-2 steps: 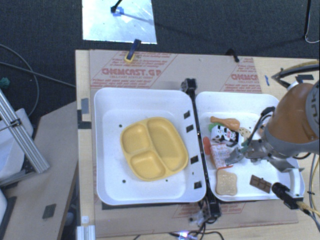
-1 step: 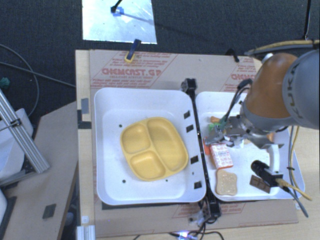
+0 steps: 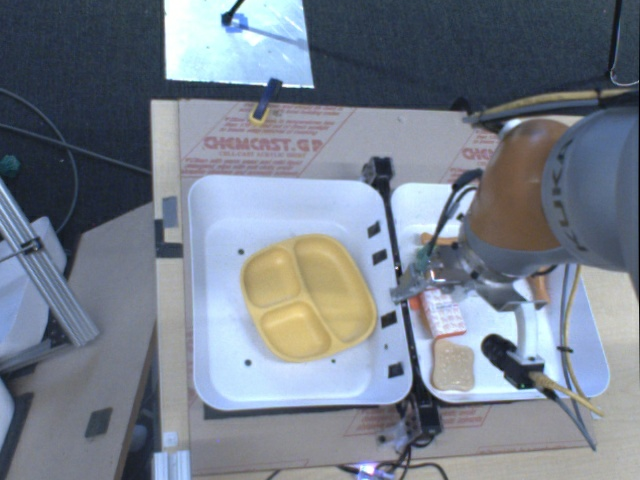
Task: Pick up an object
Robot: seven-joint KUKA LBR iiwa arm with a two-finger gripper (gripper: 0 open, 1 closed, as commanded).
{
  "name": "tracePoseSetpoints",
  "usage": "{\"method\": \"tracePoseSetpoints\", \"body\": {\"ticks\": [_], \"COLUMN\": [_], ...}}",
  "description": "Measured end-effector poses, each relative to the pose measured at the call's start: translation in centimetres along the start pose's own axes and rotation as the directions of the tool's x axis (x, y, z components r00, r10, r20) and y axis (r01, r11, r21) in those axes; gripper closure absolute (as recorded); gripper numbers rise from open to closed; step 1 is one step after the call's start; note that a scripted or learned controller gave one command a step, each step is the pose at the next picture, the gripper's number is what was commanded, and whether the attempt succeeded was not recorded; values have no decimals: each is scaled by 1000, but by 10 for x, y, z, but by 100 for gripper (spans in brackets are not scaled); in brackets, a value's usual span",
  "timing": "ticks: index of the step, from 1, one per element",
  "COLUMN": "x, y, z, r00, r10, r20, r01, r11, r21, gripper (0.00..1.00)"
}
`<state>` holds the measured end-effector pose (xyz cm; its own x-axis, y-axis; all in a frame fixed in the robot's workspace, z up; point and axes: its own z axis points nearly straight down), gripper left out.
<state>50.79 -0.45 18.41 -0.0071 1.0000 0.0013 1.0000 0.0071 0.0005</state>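
— Tan sponge (image 3: 453,366) is seen at the right bin's (image 3: 590,363) near edge; a red-and-white packet (image 3: 443,315) lies just beyond.

— And the gripper (image 3: 425,273)?

— Its grip cannot be told; it is poised above the packet. A yellow tray (image 3: 306,295) is seen in the left bin (image 3: 215,268)

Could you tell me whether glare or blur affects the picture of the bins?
In the camera view, the shiny sheet above the bench throws strong glare; the white left bin is bright yet still shows its rim; the yellow tray is sharp; the arm, nearest the lens, looks slightly soft.
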Motion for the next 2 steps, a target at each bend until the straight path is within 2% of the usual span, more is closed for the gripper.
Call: {"method": "tracePoseSetpoints", "body": {"ticks": [1,2], "x": [65,125], "y": [10,75], "z": [0,78], "r00": [1000,1000], "r10": [-4,-3], "r20": [-1,0], "r01": [4,3], "r11": [1000,1000], "r21": [-1,-3], "gripper": [0,0]}}
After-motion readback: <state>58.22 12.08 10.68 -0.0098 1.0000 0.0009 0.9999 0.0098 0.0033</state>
